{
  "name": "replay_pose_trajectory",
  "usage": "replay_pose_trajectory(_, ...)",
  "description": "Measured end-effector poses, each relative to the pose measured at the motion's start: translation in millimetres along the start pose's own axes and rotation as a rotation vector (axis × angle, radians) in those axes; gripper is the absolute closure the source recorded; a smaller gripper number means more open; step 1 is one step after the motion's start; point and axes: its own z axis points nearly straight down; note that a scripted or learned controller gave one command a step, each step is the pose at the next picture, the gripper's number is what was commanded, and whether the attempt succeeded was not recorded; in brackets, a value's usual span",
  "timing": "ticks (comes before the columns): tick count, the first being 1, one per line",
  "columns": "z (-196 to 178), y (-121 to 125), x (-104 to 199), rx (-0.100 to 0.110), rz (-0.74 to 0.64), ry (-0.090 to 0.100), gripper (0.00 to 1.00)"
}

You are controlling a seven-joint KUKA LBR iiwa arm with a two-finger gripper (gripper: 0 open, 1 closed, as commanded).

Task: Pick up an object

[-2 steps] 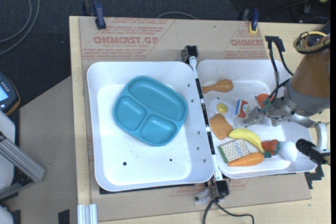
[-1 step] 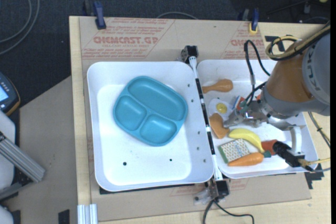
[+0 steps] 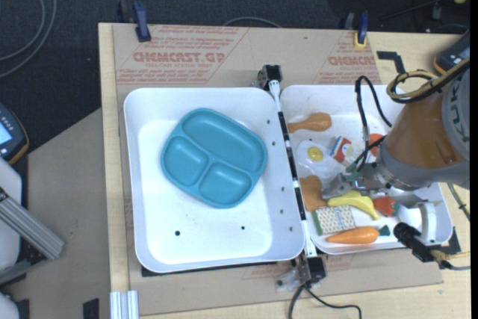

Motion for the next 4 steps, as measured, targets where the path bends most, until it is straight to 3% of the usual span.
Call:
replay_pose_trajectory(1, -10, 2, 1, -0.003, -0.002, 0.0, 1.0)
replay_pose_trajectory(2, -9, 1, 1, -0.002, -0.001, 0.0, 0.0)
replay_pose_trajectory(3, 1, 43, 9, 0.0, -0.003, -0.001, 0.0)
replay_pose_trajectory(4, 1, 101, 25, -0.003, -0.005, -0.002, 0.0)
